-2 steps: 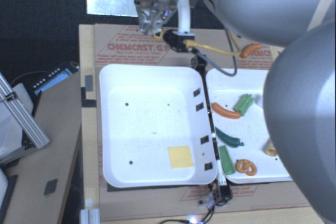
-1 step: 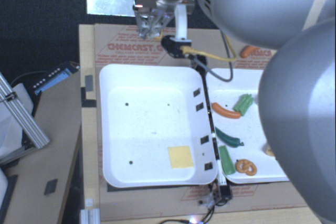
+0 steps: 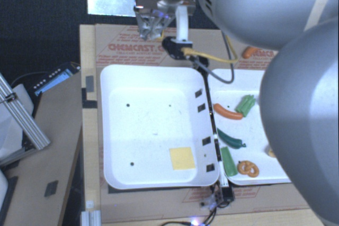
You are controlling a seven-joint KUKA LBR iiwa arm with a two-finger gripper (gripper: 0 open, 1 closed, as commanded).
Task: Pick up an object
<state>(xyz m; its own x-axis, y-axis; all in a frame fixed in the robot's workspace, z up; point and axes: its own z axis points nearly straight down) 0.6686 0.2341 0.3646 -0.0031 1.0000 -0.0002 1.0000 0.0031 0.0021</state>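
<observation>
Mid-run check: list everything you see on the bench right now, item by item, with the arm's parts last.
Left bin: one, white, on the view's left.
Cheese slice: one, yellow, flat in the left bin's near right corner.
Right bin: one, white, beside the left bin, partly behind the arm.
Sausage: one, orange-red, right bin.
Light green piece: one, right bin, beside the sausage.
Dark green pepper: one, right bin.
Green pod: one, near the divider.
Pretzel: one, brown, near front rim.
Orange item: one, on the cardboard behind the right bin.
Arm: grey.
Claw: above the far edge, over cardboard.
</observation>
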